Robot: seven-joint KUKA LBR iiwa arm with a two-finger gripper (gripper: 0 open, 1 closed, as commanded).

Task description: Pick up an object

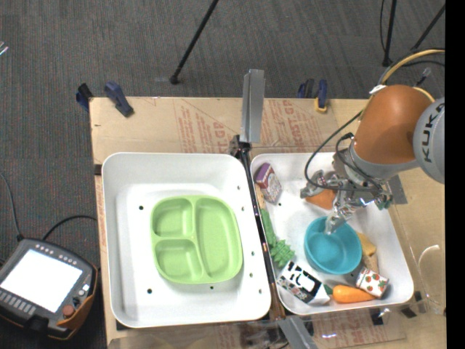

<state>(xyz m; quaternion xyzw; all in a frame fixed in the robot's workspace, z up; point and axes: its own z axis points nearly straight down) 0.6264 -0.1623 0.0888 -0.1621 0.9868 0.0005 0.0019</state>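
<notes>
Poised over the right-hand shallow white bin [404,257]: metal two-finger gripper [336,225], fingertips at the rim of a glossy round teal bowl [333,249]; finger spread impossible to tell.

Green tray [196,238], blue bowl [332,249], orange carrot [352,294].

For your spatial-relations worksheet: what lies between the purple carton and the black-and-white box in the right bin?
In the camera view, green leafy toy pieces lie between the purple carton and the black-and-white box.
</notes>
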